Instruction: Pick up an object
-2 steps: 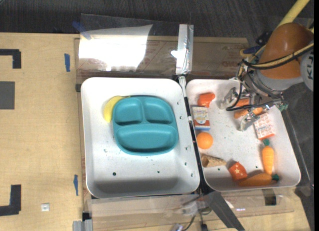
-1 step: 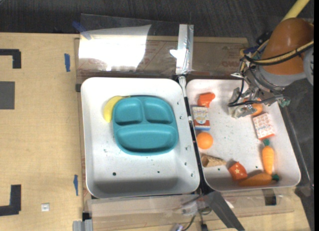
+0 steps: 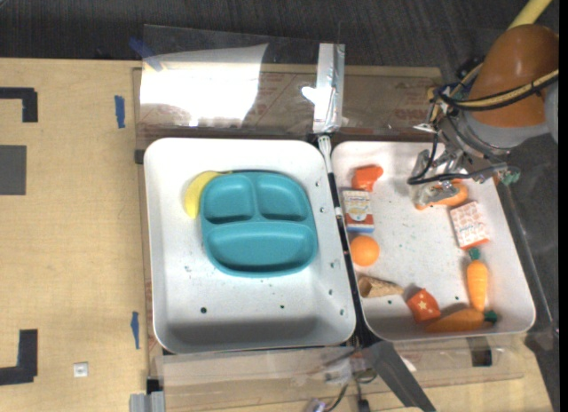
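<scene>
The gripper [image 3: 434, 190] reaches down into the back of the right bin [image 3: 519, 312], under the arm's orange band. Its tip is right at a small orange object [image 3: 453, 195] that lies on the bin floor and is partly covered by it. Whether that object sits between the fingers is unclear. Close to the right lies a red and white packet [image 3: 468, 224]. An orange-red piece [image 3: 366, 175] and a small printed box [image 3: 357, 207] lie to the gripper's left.
An orange ball [image 3: 364, 250], a tan wedge [image 3: 382, 288], a red pepper [image 3: 423, 305] and a carrot [image 3: 477, 284] lie toward the right bin's front. The left bin [image 3: 169, 250] holds a teal divided plate [image 3: 258, 221] with a yellow item [image 3: 194, 192] behind it.
</scene>
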Robot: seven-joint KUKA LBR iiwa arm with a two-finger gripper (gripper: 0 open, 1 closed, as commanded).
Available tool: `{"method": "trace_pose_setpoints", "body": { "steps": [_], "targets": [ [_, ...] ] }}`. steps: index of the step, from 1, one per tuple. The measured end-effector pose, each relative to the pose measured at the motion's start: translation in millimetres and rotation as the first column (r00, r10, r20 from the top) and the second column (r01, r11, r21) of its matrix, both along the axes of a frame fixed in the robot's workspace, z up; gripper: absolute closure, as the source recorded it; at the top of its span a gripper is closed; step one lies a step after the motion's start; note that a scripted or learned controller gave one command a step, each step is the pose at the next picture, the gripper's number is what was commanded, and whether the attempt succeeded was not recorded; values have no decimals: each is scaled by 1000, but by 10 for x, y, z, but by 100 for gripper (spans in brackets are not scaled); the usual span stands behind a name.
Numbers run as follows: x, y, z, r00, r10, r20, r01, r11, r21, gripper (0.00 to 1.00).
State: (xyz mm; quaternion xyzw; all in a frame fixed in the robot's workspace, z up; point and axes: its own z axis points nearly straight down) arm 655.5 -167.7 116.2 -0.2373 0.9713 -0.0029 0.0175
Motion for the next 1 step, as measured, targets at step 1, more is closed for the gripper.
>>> {"method": "trace_pose_setpoints", "body": {
  "steps": [1],
  "targets": [
    [148, -348, 1568, 998, 56, -12, -56, 998, -9, 100]
  ]
}}
